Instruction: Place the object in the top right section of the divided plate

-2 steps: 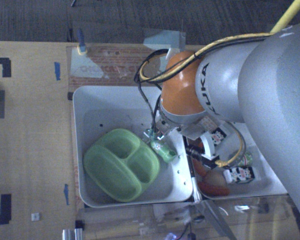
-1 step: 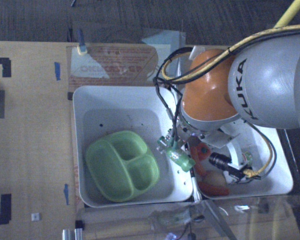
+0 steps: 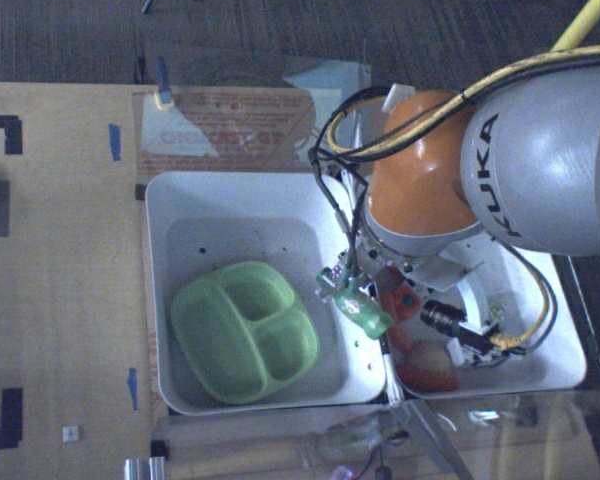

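Note:
A green divided plate (image 3: 245, 331) lies in the left bin (image 3: 180, 218), towards its front left. A small translucent green object (image 3: 358, 308) with a teal end sits at the wall between the two bins, right of the plate. My gripper (image 3: 382, 288) is right beside this object, under the orange wrist, which hides most of it. Whether the green object is in its grasp cannot be made out.
The right bin (image 3: 555, 363) holds red pieces (image 3: 408, 340) and a brownish round object (image 3: 432, 356) near its front left corner, below the gripper. The large grey arm covers most of that bin. A cardboard sheet (image 3: 230, 123) lies behind the left bin.

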